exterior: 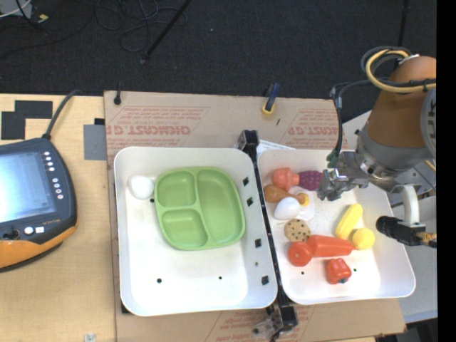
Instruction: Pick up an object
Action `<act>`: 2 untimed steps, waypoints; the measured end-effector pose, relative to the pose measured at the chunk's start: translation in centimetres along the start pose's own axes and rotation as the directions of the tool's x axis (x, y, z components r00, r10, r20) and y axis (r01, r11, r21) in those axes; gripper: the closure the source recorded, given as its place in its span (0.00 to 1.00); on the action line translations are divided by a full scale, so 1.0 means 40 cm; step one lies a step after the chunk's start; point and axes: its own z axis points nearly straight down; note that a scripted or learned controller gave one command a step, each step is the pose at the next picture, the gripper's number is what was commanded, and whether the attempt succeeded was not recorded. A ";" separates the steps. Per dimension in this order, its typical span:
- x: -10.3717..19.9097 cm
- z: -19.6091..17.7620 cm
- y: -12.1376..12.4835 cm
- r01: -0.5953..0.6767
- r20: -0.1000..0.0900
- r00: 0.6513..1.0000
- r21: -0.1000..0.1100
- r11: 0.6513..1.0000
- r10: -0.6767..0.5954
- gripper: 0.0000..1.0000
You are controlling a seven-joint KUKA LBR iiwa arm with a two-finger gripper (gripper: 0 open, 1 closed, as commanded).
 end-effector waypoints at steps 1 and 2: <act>0.120 -0.022 0.023 0.004 -0.001 1.000 0.001 1.000 -0.004 1.00; 0.249 0.014 0.039 0.004 -0.001 1.000 0.004 1.000 -0.004 1.00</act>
